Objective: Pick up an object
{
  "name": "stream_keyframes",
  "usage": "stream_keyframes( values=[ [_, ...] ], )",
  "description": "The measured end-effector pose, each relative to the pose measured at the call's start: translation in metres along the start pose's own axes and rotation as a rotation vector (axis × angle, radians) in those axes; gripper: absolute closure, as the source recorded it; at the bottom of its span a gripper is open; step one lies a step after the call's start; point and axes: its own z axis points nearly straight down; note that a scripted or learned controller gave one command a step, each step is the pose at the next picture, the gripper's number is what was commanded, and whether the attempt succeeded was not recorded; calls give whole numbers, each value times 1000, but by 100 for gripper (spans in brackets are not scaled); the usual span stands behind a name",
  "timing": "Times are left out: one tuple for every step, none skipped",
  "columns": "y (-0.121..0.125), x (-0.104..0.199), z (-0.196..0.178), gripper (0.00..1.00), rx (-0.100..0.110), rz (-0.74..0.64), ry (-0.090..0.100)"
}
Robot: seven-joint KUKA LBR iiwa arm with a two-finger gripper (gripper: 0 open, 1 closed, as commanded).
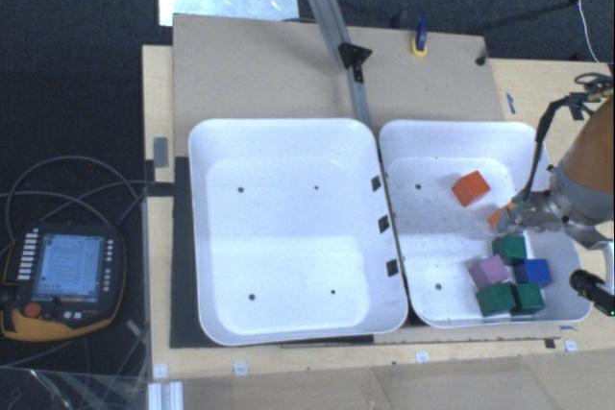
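With the green blocks (509, 300) at the right bin's (423, 144) front edge, my gripper (509, 218) hovers low beside an orange block (496, 218), apparently approaching; next I'd settle squarely over it before grasping.

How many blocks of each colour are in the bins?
Orange blocks: 1, plus an orange bit by the claw, too hidden to count
Green blocks: 3
Blue blocks: 1
Purple blocks: 1
Total: 6

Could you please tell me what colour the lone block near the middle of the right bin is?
The lone block is orange, clearest in the camera view.
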Motion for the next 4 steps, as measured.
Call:
stream_keyframes(
  values=[
    [-2,-7,-60,100,18,0,10],
    [1,-9,-109,100,18,-1,10],
    [5,-10,-163,100,18,-1,10],
    [15,34,-162,100,22,-6,13]
  ],
)
